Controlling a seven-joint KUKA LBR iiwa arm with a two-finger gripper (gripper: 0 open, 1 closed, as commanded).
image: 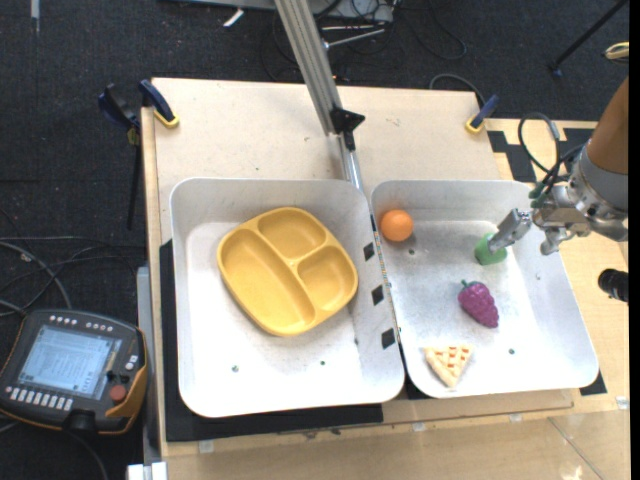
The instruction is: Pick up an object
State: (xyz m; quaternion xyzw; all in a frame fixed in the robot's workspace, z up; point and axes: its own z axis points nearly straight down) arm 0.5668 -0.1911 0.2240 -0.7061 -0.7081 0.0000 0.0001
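Nearby, grapes point(479, 302) beside green object point(490, 252)

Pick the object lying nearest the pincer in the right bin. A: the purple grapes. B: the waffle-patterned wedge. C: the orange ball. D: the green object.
D: the green object lies right by the pincer near the right bin's far right side, while the ball, grapes and wedge all lie farther off.

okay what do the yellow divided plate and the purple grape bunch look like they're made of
The yellow three-compartment plate looks like moulded plastic: one even colour, rounded rims, a soft satin sheen. The purple grape bunch in the right bin looks like toy plastic or rubber, given its uniform colour and lumpy moulded surface; which of the two I cannot tell.
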